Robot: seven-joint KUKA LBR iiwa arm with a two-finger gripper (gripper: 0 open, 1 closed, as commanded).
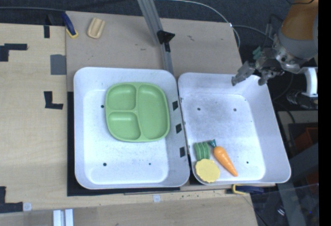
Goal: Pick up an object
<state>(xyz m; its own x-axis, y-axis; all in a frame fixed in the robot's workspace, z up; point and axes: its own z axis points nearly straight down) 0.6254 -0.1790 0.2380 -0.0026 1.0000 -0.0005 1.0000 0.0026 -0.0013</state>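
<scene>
Wooden bench (129, 49) under dark carpet background, carrying two shallow white bins side by side, with a slanted metal post (150, 8) rising from the bench's far edge. Gripper (252, 76) sits over the far rim of the right bin (269, 132), near that bin's far right corner; its two dark fingers are spread apart with nothing between them, so it is open and carrying no object. Grey arm with orange band (300, 20) enters from behind the gripper at the view's right. Candidate objects all lie well apart from the gripper, toward the near side of the right bin and to the gripper's left in the view: an orange toy carrot (225, 161), a green ridged piece (201, 151) just beside it, and a yellow round piece (207, 170) touching the near rim. Left bin (88, 168), farther from the gripper, holds a green divided plate (137, 111) lying flat. On the bench beyond the left bin: a small tan block (95, 28) and a blue-and-yellow clip (69, 25).
</scene>
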